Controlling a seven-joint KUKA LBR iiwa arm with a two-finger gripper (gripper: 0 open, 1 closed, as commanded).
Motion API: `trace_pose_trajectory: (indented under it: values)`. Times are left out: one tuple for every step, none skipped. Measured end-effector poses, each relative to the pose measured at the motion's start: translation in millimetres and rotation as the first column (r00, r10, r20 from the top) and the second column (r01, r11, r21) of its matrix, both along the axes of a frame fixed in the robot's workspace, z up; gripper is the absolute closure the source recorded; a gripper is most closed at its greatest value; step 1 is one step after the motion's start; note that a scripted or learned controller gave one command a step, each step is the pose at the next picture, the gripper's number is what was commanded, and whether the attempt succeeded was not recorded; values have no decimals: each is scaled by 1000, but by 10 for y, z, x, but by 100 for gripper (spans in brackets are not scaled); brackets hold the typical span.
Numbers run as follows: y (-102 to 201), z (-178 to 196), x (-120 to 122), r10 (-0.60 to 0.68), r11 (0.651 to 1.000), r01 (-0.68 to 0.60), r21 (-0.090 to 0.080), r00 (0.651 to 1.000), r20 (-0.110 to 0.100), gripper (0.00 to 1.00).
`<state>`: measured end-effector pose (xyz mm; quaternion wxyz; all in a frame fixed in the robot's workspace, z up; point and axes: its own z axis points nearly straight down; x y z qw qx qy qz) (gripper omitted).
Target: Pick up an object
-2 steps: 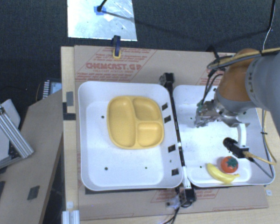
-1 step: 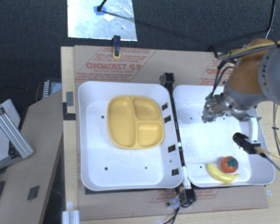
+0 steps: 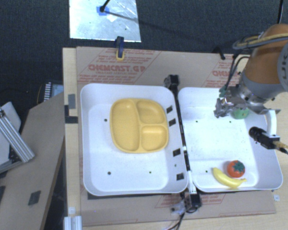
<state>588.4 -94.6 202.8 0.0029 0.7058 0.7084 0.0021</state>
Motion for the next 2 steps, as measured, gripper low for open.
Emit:
trace_pose_trajectory:
  values:
    - [611,99,-149,7,1000,-7,4,1000,-5,100]
    - [1072,44,-289,5,1000,-5,3,1000,-7,100]
